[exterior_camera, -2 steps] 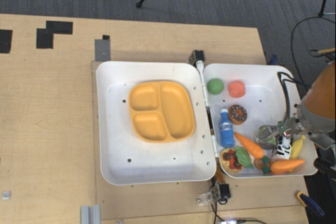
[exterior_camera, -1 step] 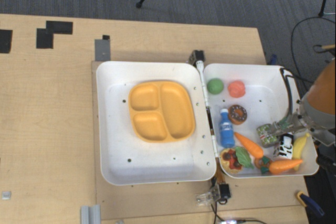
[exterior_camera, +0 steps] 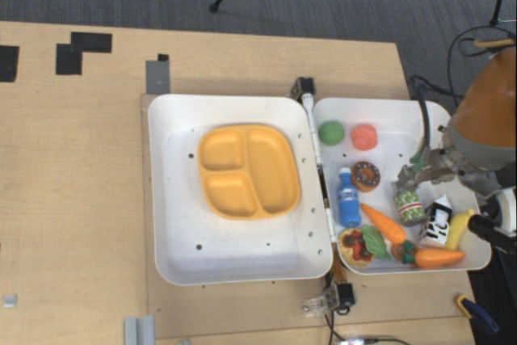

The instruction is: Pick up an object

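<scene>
Camera view, my arm: I reach in from the right, grey with the orange band, over the right bin [exterior_camera: 388,111].
My jaws [exterior_camera: 414,176]: low in the right bin, just above a green-patterned can [exterior_camera: 409,206]; whether they are open or closed I cannot tell.
Can: upright or slightly tilted, near the bin's middle-right, just beside a black-and-white carton [exterior_camera: 437,224] and a yellow banana [exterior_camera: 459,229].
Other pickable things: a green ball [exterior_camera: 330,132] and a red ball [exterior_camera: 364,136] at the far wall; a chocolate doughnut [exterior_camera: 366,175]; a blue bottle [exterior_camera: 348,203] lying by the left wall; two orange carrots [exterior_camera: 383,223] along the near side; a small plate of toy food [exterior_camera: 355,246] in the near-left corner.
Left bin [exterior_camera: 178,254]: holds a yellow divided tray [exterior_camera: 246,171], three compartments, roughly centred.
Desk [exterior_camera: 73,198]: pale wood, bearing both bins side by side, touching.
</scene>
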Robot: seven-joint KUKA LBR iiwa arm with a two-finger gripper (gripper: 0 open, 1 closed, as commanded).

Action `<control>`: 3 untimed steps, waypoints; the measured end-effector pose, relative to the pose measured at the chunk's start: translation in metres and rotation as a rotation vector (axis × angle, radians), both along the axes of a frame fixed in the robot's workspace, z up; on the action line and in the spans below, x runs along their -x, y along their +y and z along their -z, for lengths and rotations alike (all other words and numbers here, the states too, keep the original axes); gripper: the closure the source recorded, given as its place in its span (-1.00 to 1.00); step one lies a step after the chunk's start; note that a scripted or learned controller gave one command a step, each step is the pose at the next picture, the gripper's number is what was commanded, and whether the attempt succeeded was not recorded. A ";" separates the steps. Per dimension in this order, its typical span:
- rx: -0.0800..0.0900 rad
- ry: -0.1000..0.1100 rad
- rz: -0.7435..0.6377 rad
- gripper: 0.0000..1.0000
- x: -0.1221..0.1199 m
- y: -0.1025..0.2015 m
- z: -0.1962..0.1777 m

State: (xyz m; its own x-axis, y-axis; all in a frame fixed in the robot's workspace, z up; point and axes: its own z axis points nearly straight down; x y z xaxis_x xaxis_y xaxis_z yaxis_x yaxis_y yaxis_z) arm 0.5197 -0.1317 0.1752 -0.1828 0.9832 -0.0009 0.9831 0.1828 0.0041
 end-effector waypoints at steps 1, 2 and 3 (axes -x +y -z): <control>0.000 0.001 0.001 -1.00 0.001 -0.001 0.000; 0.003 -0.004 -0.005 -1.00 0.011 -0.017 0.088; 0.006 -0.014 -0.005 1.00 0.007 -0.017 0.076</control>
State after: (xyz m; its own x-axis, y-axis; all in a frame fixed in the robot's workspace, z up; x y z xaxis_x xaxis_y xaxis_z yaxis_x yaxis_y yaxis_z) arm 0.5125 -0.1487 0.0995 -0.1875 0.9822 -0.0089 0.9821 0.1876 0.0171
